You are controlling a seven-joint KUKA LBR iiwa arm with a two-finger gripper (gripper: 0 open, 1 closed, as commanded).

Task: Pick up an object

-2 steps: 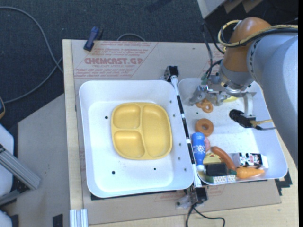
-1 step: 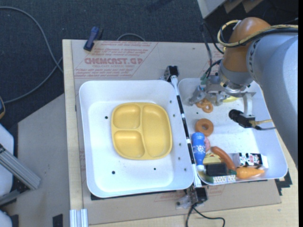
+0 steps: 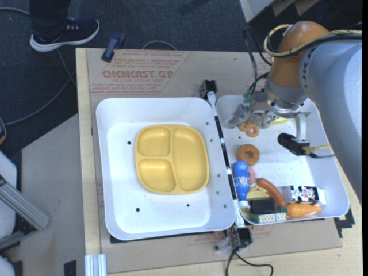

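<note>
A small brown ring (image 3: pixel 250 130) lies at the far end of the right bin (image 3: pixel 323 172), directly under the pincer (image 3: pixel 251 118), which hangs over it at the tip of the grey arm (image 3: pixel 330 62); the ring looks like the likeliest pick. From this slanted angle it cannot be told how wide the pincer stands or whether it has hold of anything. Just nearer than the ring sits a larger donut (image 3: pixel 248 153), and nearer again, along the bin's left wall, a blue bottle (image 3: pixel 240 176). A sausage (image 3: pixel 270 190) and a carrot (image 3: pixel 303 211) crowd the near corner. The left bin (image 3: pixel 115 154) carries a yellow divided plate (image 3: pixel 171 157); both bins rest on the board-covered worktop (image 3: pixel 144 73). The risk from here appears to be a missed grasp: the ring is low and thin, so a descent slightly off centre could press it flat or flick it aside toward the donut. The bin's far wall stands close by and could foul the pincer if it comes down too far back.
</note>
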